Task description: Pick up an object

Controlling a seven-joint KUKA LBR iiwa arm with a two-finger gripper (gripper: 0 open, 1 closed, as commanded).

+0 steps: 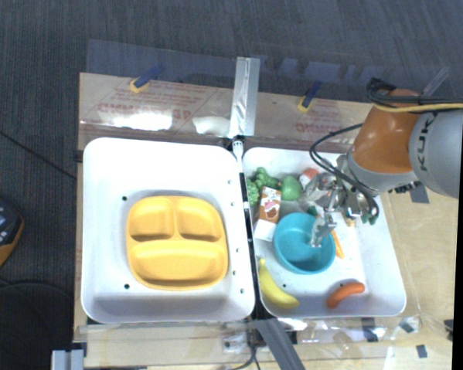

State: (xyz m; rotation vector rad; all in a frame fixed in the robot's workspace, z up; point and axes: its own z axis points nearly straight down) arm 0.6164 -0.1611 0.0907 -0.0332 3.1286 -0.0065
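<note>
My gripper (pixel 320 227) hangs low in the right bin (pixel 382 262), over the right rim of a blue bowl (pixel 299 246). A yellow banana (pixel 275 289) lies in front of the bowl. An orange sausage-shaped toy (pixel 343 292) rests near the bin's front right corner. Left of the bowl stands a small red-and-white carton (pixel 269 205), with green toy vegetables (pixel 256 183) and a green round piece (pixel 291 188) behind it. A thin orange piece (pixel 337 244) lies just right of the bowl, partly hidden by the gripper.
The left bin (pixel 108 174) holds a yellow divided tray (pixel 177 242). A metal bar (pixel 245 96) stands behind the divider between the bins. Black cables (pixel 326 147) loop off the wrist above the right bin's back edge.
</note>
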